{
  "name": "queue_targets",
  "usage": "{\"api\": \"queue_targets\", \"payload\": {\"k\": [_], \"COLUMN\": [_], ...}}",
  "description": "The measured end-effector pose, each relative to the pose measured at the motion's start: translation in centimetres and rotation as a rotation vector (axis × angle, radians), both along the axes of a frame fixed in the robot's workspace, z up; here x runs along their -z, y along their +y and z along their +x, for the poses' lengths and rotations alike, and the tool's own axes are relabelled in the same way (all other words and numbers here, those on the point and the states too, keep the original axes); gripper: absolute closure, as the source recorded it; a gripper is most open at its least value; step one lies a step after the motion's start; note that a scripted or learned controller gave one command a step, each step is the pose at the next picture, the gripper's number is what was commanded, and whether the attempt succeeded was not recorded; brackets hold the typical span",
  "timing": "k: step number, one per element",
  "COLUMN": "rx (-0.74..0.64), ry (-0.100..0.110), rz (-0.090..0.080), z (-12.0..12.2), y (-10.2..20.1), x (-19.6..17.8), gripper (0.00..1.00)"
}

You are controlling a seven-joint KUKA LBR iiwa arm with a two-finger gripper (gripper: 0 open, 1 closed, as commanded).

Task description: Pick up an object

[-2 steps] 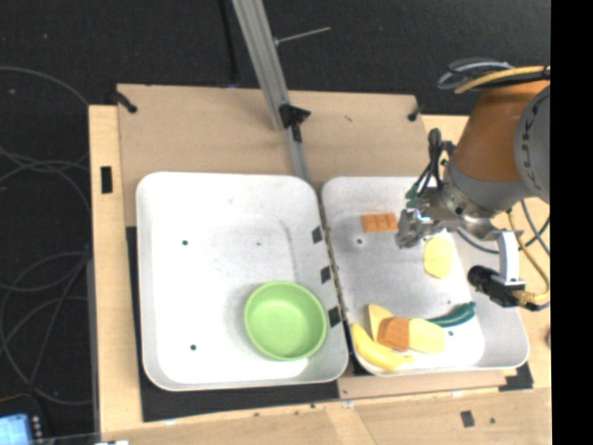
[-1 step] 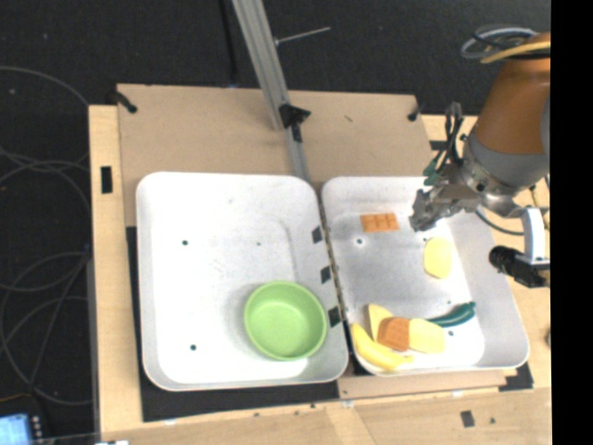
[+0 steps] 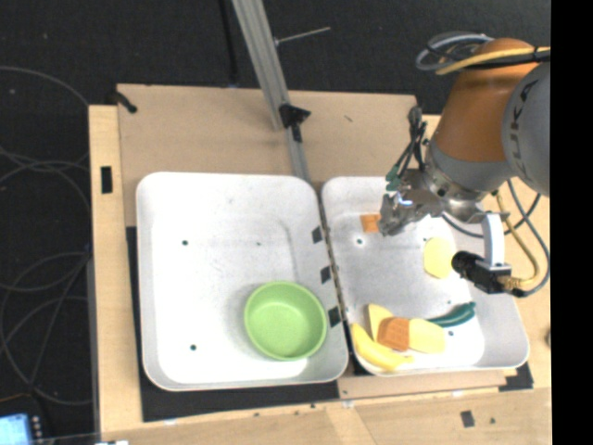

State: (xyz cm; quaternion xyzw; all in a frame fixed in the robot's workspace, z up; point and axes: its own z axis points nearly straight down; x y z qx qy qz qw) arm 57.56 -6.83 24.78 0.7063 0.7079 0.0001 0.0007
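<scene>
Gripper (image 3: 397,213) over right bin (image 3: 352,202) far edge, beside orange block (image 3: 370,223).

Tan worktop (image 3: 213,128) sits on dark floor (image 3: 111,26). Black cables (image 3: 37,248) trail across floor at left. Grey metal post (image 3: 264,49) rises slantwise from worktop's rear.

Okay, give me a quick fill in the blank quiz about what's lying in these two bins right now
1. The green bowl sits in the ____ bin.
2. The small orange block lies just to the ____ of the gripper in the picture.
3. The banana lies at the ____ edge of the right bin.

Missing words: left; left; near (bottom)
</scene>
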Motion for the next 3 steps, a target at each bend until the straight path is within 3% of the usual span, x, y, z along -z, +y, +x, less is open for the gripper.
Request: {"api": "queue_targets", "payload": {"k": [2, 3], "rx": [-0.004, -0.008], "ry": [0.001, 0.001], "rz": [0.001, 0.004], "z": [-1.0, -1.5], "y": [9.4, 15.8], "x": [1.7, 1.1], "gripper": [1.0, 1.0]}}
